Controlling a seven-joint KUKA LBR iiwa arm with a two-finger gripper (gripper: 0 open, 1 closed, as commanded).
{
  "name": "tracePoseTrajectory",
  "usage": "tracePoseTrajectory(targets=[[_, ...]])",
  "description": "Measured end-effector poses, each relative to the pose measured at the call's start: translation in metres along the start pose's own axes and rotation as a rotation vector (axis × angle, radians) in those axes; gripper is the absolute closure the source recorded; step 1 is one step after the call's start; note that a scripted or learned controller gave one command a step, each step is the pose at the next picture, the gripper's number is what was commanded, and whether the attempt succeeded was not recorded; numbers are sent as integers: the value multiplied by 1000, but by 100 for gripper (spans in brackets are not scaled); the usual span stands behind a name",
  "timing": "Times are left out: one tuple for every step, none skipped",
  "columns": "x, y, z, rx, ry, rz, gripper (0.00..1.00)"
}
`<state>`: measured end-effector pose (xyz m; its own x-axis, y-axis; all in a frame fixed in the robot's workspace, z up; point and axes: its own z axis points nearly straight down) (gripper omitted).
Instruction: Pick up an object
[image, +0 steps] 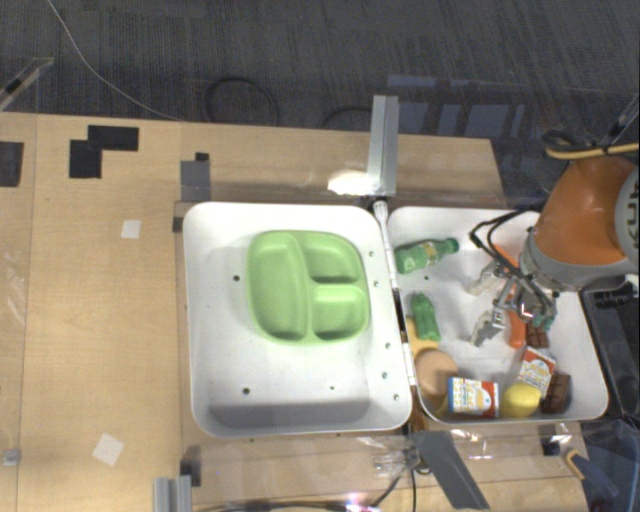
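Note:
My gripper (512, 318) hangs over the middle of the right bin (596, 372), below the arm's orange band. A small orange item (517, 332) lies right under it; whether it is being touched is unclear. Around it in that bin are a green bottle (425, 254) at the back left, a green vegetable-shaped piece (425, 318), a tan round object (433, 370), a small carton (472, 397), a yellow lemon (520, 401), a brown piece (557, 391) and a small printed box (536, 370).
The left bin (215, 330) holds a green divided plate (307, 285). A metal post (384, 145) stands behind the wall between the bins. Black cables (495, 235) loop beside the wrist. Wooden bench surface extends to the left.

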<state>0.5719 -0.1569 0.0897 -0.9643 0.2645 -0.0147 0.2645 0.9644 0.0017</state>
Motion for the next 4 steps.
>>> tracePoseTrajectory(targets=[[53, -30, -1, 1, 0, 11, 0], [50, 35, -1, -2, -2, 147, 0], [-48, 60, 2, 7, 16, 255, 0], [-40, 60, 2, 1, 3, 262, 0]])
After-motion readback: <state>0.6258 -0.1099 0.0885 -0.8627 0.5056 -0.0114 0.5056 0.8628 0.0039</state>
